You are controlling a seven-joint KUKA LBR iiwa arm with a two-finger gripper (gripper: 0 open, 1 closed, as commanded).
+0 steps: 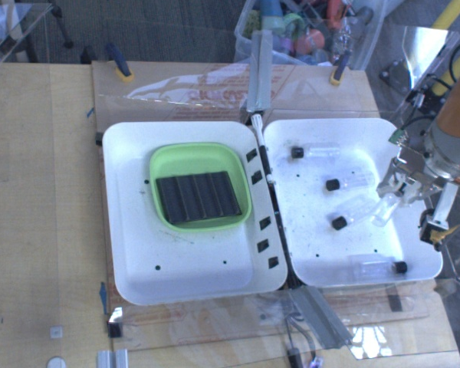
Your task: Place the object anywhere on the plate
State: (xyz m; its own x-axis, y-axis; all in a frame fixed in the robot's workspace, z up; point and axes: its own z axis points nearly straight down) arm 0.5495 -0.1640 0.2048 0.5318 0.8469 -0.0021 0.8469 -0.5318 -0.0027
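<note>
The green plate (162,162) sits in the left bin (130,228), and a dark ridged slab (198,196) lies flat on it. Several clear vials with black caps lie in the right bin (314,263): one at the back (316,152), one in the middle (345,181), one slanted below it (351,215) and one at the front right (376,267). My gripper (401,192) hangs over the right bin's right side, far from the plate. A clear vial-like shape (384,210) lies just under it; whether it is held is unclear.
A grey divider with black clips (262,198) runs between the two bins. A clear tub of coloured items (314,14) stands behind the bins. Clamps (121,67) hold the board at the back.
</note>
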